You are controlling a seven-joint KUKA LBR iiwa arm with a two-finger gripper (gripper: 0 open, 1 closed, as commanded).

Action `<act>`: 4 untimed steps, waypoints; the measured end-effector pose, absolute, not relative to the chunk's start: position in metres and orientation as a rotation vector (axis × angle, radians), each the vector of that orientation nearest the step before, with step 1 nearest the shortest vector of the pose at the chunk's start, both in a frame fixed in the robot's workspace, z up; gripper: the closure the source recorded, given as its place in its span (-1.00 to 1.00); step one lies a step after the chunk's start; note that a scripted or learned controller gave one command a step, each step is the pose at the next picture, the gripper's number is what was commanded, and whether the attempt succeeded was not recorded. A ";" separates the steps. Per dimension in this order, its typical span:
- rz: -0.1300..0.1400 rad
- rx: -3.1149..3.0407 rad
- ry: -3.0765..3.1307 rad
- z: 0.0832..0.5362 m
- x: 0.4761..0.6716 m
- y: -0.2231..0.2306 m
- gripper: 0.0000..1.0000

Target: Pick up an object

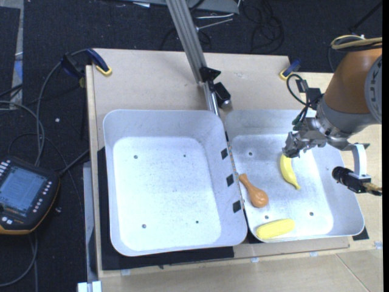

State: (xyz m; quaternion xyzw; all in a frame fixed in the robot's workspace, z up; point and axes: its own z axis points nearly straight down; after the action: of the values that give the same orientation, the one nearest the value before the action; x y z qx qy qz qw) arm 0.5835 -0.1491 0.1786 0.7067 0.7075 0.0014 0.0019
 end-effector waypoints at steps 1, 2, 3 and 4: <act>0.004 2.219 2.220 0.224 0.584 -0.149 1.00; 0.002 2.216 2.228 0.222 0.588 -0.087 1.00; 0.001 2.218 2.226 0.219 0.600 -0.042 1.00; 0.002 2.216 2.227 0.231 0.611 0.011 1.00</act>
State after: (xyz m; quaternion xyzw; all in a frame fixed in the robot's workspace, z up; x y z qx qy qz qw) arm 0.6109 0.0108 0.2308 0.7053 0.7089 0.0006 -0.0002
